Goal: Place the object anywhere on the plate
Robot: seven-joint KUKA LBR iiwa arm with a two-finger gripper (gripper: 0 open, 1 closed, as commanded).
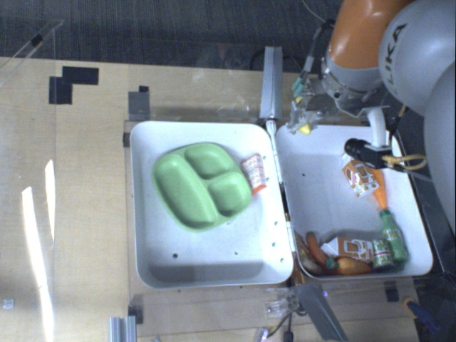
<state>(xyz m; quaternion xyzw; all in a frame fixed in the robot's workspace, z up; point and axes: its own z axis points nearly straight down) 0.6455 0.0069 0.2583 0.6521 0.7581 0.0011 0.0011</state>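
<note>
Green plate (203, 186) sits in left bin (206, 269), three compartments. Small packet (254, 173), red and white, lies beside the plate's right edge, touching or nearly so, not on it. Arm (399, 41) hangs over the right bin's (420, 262) top-left corner. Claw (305, 112) there; can't tell its opening, nothing visible between the tips. Bottle (392, 239), carton (360, 177), sausages (315, 251) in the right bin.

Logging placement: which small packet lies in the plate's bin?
The red-and-white packet, touching the green plate; the other packets lie in the right bin.
</note>
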